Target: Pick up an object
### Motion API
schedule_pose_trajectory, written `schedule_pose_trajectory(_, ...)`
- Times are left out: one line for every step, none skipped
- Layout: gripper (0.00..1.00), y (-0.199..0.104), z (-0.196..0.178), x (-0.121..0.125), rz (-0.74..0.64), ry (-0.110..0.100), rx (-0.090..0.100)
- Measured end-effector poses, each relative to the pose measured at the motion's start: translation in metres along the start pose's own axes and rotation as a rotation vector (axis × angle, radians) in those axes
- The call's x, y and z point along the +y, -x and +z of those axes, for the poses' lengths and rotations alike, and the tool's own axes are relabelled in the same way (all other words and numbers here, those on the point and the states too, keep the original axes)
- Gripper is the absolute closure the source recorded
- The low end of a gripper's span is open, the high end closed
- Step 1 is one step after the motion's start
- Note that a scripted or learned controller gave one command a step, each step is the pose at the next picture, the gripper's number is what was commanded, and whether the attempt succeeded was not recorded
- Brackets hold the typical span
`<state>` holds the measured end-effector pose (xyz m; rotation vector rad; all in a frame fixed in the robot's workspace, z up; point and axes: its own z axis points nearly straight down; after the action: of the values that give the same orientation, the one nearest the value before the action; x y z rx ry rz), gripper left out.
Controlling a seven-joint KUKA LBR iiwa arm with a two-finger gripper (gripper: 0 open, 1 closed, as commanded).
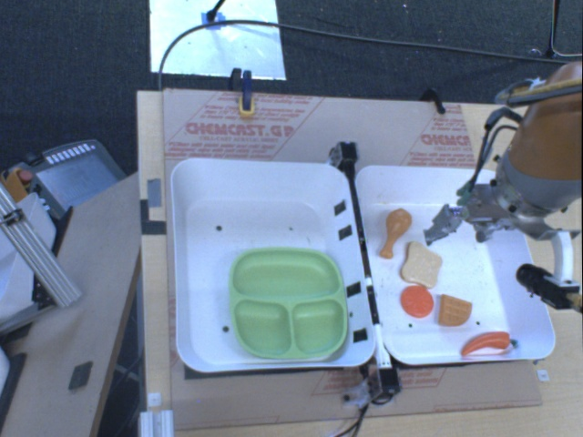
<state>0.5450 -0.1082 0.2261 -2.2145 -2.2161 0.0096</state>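
Bright, even light from overhead, whitening the two bins (273, 189) almost to glare. Strong glare on the shiny sheet (217, 24) at the top. Soft, faint shadows under the green tray (288, 302) and the food pieces. Slightly soft focus throughout, small print unreadable. Dark, dim floor around the worktop (301, 116).

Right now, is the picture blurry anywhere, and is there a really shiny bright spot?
In the camera view, the silvery sheet at the top glares almost white; the white bins look bright and evenly lit, with soft shadows along their walls; the green tray and toy foods like the drumstick look sharp; the gripper and arm look a bit soft.
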Motion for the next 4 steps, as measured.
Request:
schedule_pose_trajectory(0.00,0.000,-0.006,0.002,-0.003,0.012,-0.002)
schedule_pose_trajectory(0.00,0.002,0.039,-0.004,0.000,0.008,-0.001)
schedule_pose_trajectory(0.00,0.004,0.083,-0.010,0.000,0.008,-0.001)
schedule_pose_trajectory(0.00,0.004,0.135,-0.009,0.000,0.007,-0.001)
